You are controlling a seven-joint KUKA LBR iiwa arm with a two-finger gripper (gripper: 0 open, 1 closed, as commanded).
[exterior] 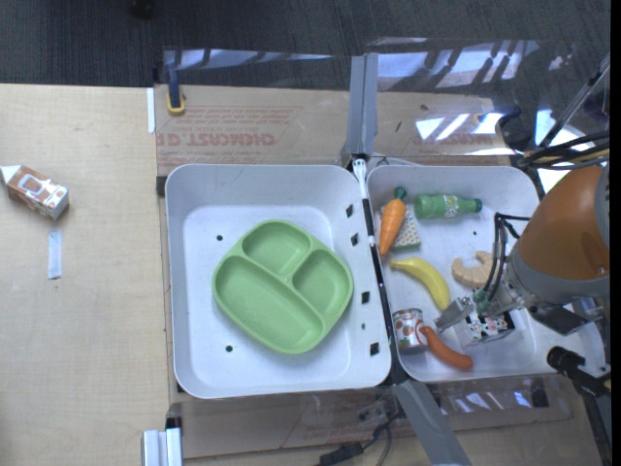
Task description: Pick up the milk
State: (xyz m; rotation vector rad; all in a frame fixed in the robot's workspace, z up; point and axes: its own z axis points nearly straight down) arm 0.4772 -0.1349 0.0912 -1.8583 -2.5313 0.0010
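My gripper (pixel 478 320) hangs low over the front of the right bin (pixel 529 362), below the orange wrist band. A small white item with dark print (pixel 488 327), possibly the milk carton, lies right at the gripper's tip and is partly covered by it. I cannot tell whether the gripper is touching it. A small orange-and-white carton (pixel 37 192) lies on the bench far to the left, outside both bins.
The right bin also holds a carrot (pixel 391 219), green bottle (pixel 445 205), banana (pixel 424 278), tan pastry (pixel 473 269), red sausage (pixel 447 349) and small can (pixel 407 327). A green divided plate (pixel 281 285) sits in the left bin (pixel 189 357).
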